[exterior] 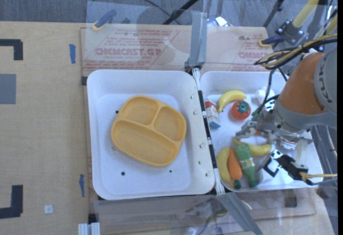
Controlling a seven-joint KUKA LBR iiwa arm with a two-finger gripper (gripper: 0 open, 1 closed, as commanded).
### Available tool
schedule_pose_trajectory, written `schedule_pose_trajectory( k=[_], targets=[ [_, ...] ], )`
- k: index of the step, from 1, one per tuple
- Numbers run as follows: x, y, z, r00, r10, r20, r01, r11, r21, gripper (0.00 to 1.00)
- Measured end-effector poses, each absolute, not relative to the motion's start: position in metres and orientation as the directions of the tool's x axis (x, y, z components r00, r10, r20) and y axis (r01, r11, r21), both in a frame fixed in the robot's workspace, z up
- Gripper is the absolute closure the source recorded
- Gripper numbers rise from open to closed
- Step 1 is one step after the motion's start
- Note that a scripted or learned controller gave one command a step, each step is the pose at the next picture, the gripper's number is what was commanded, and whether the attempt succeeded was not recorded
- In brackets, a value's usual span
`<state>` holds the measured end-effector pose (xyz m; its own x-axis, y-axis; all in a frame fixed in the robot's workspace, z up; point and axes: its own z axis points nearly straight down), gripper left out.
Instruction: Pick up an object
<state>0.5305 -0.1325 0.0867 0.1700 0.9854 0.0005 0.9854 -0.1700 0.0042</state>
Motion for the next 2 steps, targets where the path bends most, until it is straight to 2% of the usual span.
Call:
schedule_pose_trajectory(
  k=[1, 2],
  targets=[
    [0.5315, -0.1328, 0.0976, 0.171, 0.985, 0.000, 0.985, -0.171, 0.008, 1.00],
    [0.5314, -0.1328, 0.0975, 0.171, 0.985, 0.000, 0.985, -0.171, 0.008, 0.00]
  ],
)
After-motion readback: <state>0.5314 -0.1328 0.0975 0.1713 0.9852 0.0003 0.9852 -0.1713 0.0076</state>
